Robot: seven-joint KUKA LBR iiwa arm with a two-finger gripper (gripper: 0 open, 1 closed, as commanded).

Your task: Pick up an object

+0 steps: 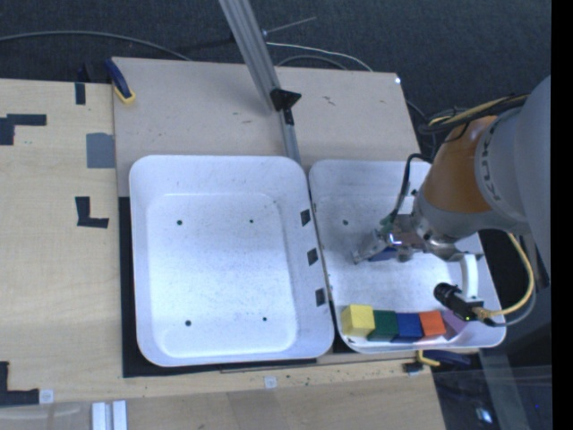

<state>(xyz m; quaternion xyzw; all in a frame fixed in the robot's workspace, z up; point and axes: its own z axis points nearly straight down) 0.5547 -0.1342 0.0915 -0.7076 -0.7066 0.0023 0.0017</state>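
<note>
Right bin (358, 191) holds blocks (398, 324) (front wall), near below gripper (365, 254); grip state unclear.

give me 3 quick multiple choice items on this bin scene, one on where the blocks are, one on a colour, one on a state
1. Where does the row of blocks lie?
A. left bin, centre
B. right bin, along its near wall
C. on the bench outside the bins

2. What colour is the block at the left end of the row?
A. yellow
B. red
C. white

3. How does the row of blocks stand to the gripper?
A. pinched between its fingers
B. lying apart from it
C. stacked on top of it

Answers:
1 B, the blocks sit against the near edge of the right bin.
2 A, the yellow block comes first, next to the green block.
3 B, the gripper is over the bin's middle, away from the row.
</note>
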